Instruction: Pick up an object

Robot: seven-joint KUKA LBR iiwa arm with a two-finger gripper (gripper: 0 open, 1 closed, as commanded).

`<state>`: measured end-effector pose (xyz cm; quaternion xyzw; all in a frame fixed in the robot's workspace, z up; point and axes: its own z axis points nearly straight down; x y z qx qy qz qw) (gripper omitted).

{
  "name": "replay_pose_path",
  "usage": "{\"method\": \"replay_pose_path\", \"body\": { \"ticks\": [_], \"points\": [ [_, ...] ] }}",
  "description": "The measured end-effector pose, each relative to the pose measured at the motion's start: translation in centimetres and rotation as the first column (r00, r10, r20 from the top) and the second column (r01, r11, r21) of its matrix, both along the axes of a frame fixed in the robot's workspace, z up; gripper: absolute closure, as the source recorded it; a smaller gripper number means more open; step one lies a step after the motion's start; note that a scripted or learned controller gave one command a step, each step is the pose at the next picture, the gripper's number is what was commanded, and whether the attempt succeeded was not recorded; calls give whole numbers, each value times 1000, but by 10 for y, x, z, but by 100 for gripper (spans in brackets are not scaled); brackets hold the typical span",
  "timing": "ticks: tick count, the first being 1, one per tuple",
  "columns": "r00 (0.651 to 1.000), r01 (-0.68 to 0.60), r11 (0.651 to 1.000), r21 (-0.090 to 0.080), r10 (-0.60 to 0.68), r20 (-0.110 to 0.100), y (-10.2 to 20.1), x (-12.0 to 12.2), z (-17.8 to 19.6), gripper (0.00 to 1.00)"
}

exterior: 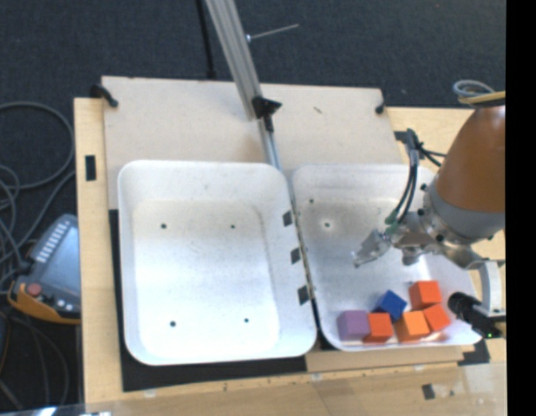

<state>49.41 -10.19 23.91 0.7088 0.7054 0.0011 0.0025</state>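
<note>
Occupying the right-hand bin (337,189): one arm (476,167), grey with an orange band, entering from the right and hanging over the bin's middle. Its gripper (372,250) points toward the bin floor, clear of the blocks; whether it is released or clenched cannot be told at this angle, and nothing is seen in its grasp.

Contents, right-hand bin, near corner, clustered:
- purple block (354,323), leftmost of the group
- small orange block (380,326), touching the purple one
- blue block (391,303), just behind the small orange one
- three further orange blocks (424,308), packed together to the right of the blue one

Left-hand bin (207,258): white, speckled floor, four dark dots.

Surroundings: a metal strut (238,50) slanting up from between the bins; a handheld controller (51,267) and cables (12,172) left of the bench.
</note>
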Motion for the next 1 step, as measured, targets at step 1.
{"method": "replay_pose_path", "body": {
  "ticks": [1],
  "points": [
    [1000, -4, 1000, 1, 4, -9, -32, 39, -138, 0]
  ]
}}
